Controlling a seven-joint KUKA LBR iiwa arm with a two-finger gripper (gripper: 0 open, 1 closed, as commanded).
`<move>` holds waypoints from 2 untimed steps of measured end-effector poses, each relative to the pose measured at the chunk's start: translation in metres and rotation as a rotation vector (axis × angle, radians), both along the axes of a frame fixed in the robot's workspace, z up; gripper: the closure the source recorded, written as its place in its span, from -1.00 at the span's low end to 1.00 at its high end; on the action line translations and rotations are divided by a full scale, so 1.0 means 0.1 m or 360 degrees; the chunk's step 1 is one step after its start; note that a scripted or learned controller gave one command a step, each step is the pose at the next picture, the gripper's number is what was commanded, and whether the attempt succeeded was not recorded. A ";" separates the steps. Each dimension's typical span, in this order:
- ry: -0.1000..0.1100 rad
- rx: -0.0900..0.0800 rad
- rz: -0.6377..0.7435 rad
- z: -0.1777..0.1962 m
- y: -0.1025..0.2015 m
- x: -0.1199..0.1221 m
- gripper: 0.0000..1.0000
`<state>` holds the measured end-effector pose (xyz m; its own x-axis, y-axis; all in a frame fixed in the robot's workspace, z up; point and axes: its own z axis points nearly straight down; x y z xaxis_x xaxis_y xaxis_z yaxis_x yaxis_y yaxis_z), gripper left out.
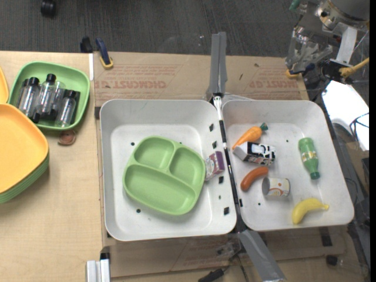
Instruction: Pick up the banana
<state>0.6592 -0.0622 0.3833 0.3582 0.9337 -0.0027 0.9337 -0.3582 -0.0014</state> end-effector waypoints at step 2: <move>0.0005 0.0001 -0.0109 -1.93 1.02 -0.84 1.00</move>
